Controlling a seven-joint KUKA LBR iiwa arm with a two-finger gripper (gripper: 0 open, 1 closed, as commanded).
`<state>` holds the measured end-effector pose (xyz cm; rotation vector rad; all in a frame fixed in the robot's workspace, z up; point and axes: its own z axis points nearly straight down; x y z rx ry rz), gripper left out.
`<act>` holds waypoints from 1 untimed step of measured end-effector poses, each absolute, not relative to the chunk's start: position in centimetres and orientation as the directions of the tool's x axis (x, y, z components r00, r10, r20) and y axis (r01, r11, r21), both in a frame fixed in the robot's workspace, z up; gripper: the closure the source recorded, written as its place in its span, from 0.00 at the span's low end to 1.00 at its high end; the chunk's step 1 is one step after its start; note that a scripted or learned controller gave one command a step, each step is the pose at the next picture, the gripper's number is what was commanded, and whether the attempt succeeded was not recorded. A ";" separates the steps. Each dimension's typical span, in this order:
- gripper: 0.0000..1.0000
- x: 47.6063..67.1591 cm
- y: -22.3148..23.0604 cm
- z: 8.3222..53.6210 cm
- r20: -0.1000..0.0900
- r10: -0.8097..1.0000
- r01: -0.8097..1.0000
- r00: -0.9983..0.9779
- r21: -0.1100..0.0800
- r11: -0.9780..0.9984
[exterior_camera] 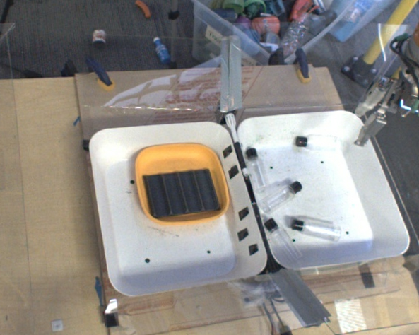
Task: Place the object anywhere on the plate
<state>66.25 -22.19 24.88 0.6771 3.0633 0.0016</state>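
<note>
The claw (366, 131) sits at the upper right of the camera view, just over the top right corner of the right bin (371, 210). Its metal fingers taper toward the bin's rim; whether they stand apart or closed cannot be told, and nothing is seen between them. The arm behind it leaves the view at the right edge.

Inside the right bin lie several clear vials with black caps. One vial (311, 142) lies near the upper wall, nearest the claw. A second (255, 166) lies close to the divider between the bins. A third (278, 195) lies tilted near the middle, and a fourth (316, 227) lies lower, toward the front wall. All rest on the bin floor, apart from the claw.

The left bin (121, 232) holds the plate (147, 167), an orange dish with rounded corners. On the plate rests a dark ribbed rectangular block (181, 193), covering most of its middle.

Both bins stand side by side on the table (35, 209). Beyond the table, at the top of the view, stands a clear tub of coloured items (271, 11).
</note>
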 end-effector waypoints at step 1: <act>0.00 65.6 -22.1 25.3 -0.005 0.317 0.317 -0.948 0.001 0.948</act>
